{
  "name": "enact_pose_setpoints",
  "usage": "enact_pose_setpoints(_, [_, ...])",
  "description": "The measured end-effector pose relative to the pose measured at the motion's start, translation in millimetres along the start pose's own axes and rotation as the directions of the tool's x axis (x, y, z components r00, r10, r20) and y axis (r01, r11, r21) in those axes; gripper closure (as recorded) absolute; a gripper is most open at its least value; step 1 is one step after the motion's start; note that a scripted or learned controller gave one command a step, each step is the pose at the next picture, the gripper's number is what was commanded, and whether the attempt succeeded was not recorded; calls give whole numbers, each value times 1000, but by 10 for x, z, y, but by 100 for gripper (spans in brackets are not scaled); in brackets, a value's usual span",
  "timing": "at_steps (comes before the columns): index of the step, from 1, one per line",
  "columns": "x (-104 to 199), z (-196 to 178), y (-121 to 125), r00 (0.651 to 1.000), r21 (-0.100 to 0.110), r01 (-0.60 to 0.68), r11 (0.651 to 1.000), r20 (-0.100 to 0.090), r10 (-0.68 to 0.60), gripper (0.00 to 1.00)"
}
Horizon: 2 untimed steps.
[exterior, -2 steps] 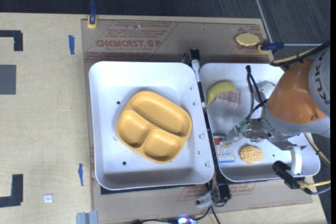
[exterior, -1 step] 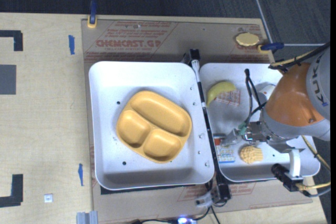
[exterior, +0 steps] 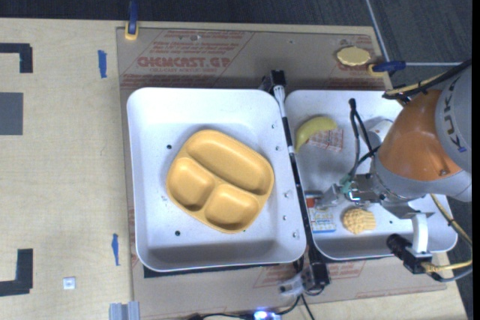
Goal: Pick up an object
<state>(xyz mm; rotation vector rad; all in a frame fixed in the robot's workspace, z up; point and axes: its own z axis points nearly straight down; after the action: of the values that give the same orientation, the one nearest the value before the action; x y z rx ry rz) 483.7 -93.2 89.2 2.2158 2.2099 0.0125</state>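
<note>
Hand (exterior: 352,191) sits low in the right bin (exterior: 442,240), just above a yellow waffle (exterior: 358,219); its opening cannot be told.

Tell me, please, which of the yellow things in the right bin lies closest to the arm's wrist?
The small bumpy round one near the front of the right bin, just below the wrist. The smooth banana-like one lies farther back, toward the bin's rear left.

Jaws hidden under the arm (exterior: 420,150)

The arm (exterior: 424,150) reaches in from the right, wrist angled downward.
</note>
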Motion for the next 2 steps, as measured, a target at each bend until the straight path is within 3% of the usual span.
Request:
enact_pose_setpoints(1, [31,-110,21,1000,-2,3,1000,-7,-3,100])
enact_pose_setpoints(2, [15,-121,25,1000,-5,1,1000,-4,-1,0])
